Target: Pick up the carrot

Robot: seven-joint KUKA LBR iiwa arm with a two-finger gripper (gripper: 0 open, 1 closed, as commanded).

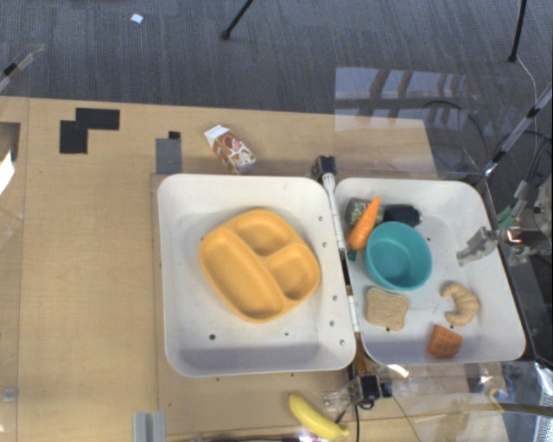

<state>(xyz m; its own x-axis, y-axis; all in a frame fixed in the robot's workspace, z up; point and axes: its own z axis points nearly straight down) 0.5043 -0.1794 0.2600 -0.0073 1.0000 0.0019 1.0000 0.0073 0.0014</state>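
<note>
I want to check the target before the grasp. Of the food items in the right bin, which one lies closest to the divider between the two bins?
The carrot: orange, lying slanted beside the teal bowl, against the bin's left wall.

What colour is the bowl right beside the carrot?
Teal: the round bowl beside the orange carrot, seen in the camera view.

A robotics test lab, seen from a fixed overhead camera: a pale wooden bench carries two shallow white plastic bins, set side by side and joined by a hinged strip. Black square marker patches are stuck to the benchtop, clear acrylic panels shield its right side, and thin black stand legs rest on grey ribbed carpet behind. Toy foods lie in the right bin, among them an orange plastic carrot.
</note>
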